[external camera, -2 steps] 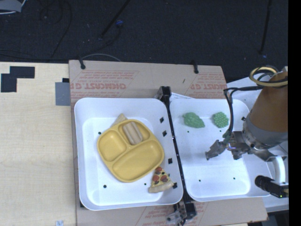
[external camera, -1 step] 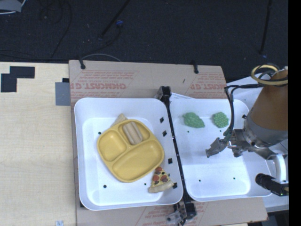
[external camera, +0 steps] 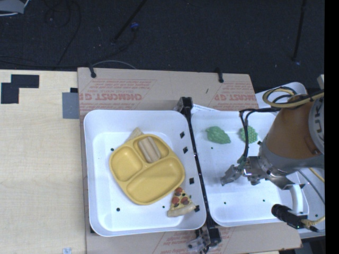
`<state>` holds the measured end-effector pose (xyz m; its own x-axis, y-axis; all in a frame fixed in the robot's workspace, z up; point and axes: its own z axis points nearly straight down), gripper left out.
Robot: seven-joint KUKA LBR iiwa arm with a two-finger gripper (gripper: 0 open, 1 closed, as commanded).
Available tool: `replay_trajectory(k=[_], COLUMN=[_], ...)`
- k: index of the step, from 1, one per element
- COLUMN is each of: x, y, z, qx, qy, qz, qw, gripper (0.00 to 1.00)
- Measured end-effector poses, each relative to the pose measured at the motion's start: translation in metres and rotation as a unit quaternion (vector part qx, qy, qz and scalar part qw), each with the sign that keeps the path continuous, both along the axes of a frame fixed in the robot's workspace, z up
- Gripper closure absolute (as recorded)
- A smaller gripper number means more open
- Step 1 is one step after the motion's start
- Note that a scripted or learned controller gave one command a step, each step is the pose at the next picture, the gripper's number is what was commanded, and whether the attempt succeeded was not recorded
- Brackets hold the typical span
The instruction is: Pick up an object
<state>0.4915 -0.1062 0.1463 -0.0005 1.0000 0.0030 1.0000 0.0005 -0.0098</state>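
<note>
My gripper (external camera: 231, 175) hangs low over the middle of the right bin (external camera: 249, 213), with the grey arm and its orange band (external camera: 288, 134) reaching in from the right. I see nothing between its tips. A green leafy piece (external camera: 217, 135) lies at the back of that bin, up and left of the gripper. A second green piece (external camera: 248, 134) lies just right of it, partly behind a cable. In the left bin (external camera: 98, 194) a yellow divided plate (external camera: 151, 181) holds a tan hot dog (external camera: 150, 150). A pizza slice (external camera: 181, 204) rests by the plate's near right corner.
A pale tan tip (external camera: 136, 133) sticks out from behind the plate's far edge. The black divider (external camera: 194, 163) between the bins runs just left of the gripper. Cardboard (external camera: 159, 89) lies under both bins, and a wooden bench top (external camera: 37, 168) extends to the left.
</note>
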Motion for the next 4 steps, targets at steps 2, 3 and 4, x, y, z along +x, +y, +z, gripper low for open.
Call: replay_trajectory(k=[2, 3, 4], x=[-0.001, -0.006, -0.007], y=[0.000, -0.008, -0.007], z=[-0.041, 0.005, 0.047], qx=[-0.0004, -0.0015, -0.0014], qy=[-0.001, -0.005, -0.005], qz=[-0.003, -0.002, 0.000], qw=[1.0000, 1.0000, 1.0000], gripper=[1.00, 1.00, 1.00])
